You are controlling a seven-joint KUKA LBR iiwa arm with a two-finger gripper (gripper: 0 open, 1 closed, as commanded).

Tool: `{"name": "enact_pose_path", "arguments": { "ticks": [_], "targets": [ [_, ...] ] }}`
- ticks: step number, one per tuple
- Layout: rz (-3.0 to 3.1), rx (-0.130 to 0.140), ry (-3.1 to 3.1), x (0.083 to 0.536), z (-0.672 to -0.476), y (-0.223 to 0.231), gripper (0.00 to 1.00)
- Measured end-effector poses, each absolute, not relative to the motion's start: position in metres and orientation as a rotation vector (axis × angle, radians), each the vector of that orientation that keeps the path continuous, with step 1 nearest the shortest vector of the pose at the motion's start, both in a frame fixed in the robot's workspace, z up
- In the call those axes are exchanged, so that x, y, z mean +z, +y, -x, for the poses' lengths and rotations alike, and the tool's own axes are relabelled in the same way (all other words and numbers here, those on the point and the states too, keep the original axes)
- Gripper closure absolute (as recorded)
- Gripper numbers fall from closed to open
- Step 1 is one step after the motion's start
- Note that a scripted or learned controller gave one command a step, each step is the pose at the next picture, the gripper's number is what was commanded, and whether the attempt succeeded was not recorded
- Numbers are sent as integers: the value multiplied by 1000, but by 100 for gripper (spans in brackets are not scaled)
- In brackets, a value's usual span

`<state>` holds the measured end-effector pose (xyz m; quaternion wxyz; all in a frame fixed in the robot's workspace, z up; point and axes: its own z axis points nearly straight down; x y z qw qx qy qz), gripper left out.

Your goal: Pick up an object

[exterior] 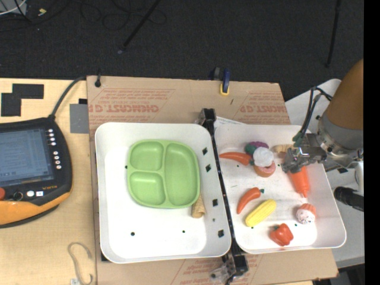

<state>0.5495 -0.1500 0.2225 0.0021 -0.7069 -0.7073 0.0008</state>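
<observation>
The right bin (332,233) holds several toy foods. An orange carrot (301,181) lies near its right wall, its top end right under my gripper (295,161), which hangs low over the bin's upper right part. Whether the gripper touches the carrot is unclear. To its left sit a white and purple vegetable (261,154), a pink round piece (265,170) and a long orange-red chili (236,157). Lower down lie a small orange pepper (249,199), a yellow corn cob (260,212), a red pepper (281,234) and a white and red piece (305,215).
The left bin (113,230) carries a green divided plate (164,174) and a tan cone (198,206) by the divider. A teach pendant (29,171) lies on the bench at the far left. A blue and yellow clamp (224,82) sits on the cardboard's back edge.
</observation>
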Motion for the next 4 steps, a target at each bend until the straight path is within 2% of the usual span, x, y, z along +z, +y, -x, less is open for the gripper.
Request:
{"name": "enact_pose_path", "arguments": {
  "ticks": [1, 2, 3, 4],
  "targets": [
    [2218, 2, -2219, 231, -539, -100, 100],
    [2215, 2, -2220, 237, -517, -52, 100],
    [2219, 5, -2219, 222, -524, -54, 100],
    [2218, 3, -2220, 234, -508, -57, 100]
  ]
}}
